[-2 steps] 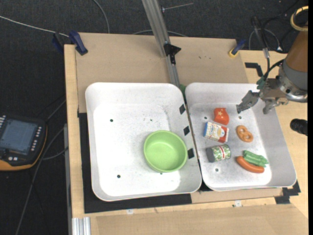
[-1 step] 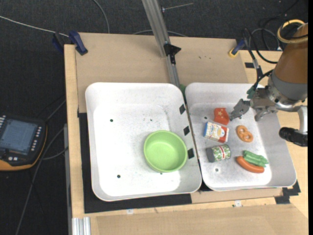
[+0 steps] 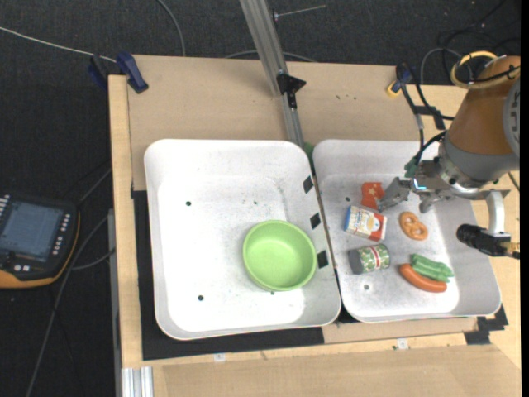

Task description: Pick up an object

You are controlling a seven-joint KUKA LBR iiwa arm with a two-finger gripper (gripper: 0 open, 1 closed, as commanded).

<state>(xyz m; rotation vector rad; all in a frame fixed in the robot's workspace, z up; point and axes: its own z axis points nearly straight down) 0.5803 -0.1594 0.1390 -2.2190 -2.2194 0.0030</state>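
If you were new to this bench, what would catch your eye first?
Probably the bright green bowl sitting alone in the left bin. Next, the cluster of small toy foods in the right bin, with the arm's hand hovering by the red piece.

Green bowl [image 3: 279,255], white bins [image 3: 216,157].

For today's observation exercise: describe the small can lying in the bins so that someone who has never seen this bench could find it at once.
Start at the right-hand white bin, the one crowded with small items. Look along its left side, next to the divide from the bin with the green bowl, just below the little carton. The can lies on its side there, the only cylinder, with a green label and dark end.
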